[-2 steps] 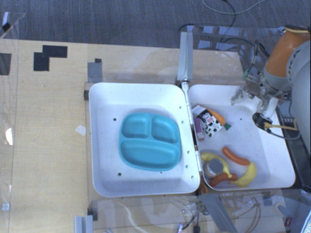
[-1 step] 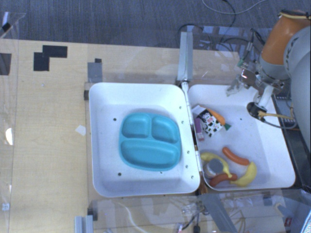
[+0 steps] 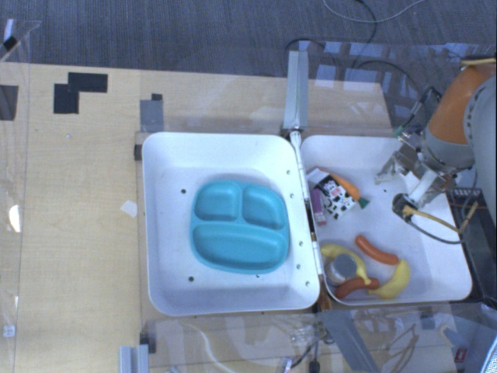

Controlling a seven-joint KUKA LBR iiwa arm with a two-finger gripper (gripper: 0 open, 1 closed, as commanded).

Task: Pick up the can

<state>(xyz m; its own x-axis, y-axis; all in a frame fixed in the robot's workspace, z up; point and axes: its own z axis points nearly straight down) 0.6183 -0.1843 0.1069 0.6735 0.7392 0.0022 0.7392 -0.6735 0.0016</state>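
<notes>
while the can [image 3: 340, 268] sits low in the right bin [image 3: 446, 274], the gripper [image 3: 413, 179] hangs open above, holding nothing

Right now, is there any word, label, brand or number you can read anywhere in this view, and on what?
None can be read.
Carton with black-and-white patches: any print is too blurred.
Can: I see its grey top; no label legible.
Black tape patches on the bench: plain, no writing.
</notes>
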